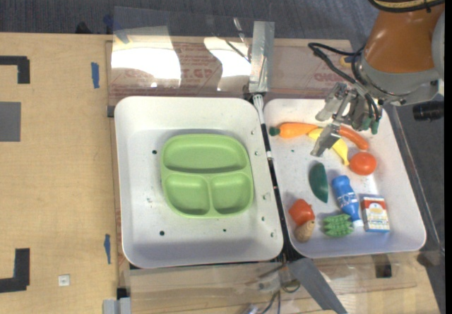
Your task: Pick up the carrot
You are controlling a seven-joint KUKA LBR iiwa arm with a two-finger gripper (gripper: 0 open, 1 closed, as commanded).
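Near the top of the right bin [395, 235] lies the carrot [298, 130], pointing toward 9 o'clock. At its 3 o'clock side, just beside its tip, hangs the gripper [330, 137], fingers spread and holding nothing, over a yellow banana [340, 151].

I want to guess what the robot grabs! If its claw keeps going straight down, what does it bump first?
Probably the long orange carrot, lying just below the gripper in the right white bin. The yellow banana sits close beside it, and depth is hard to judge.
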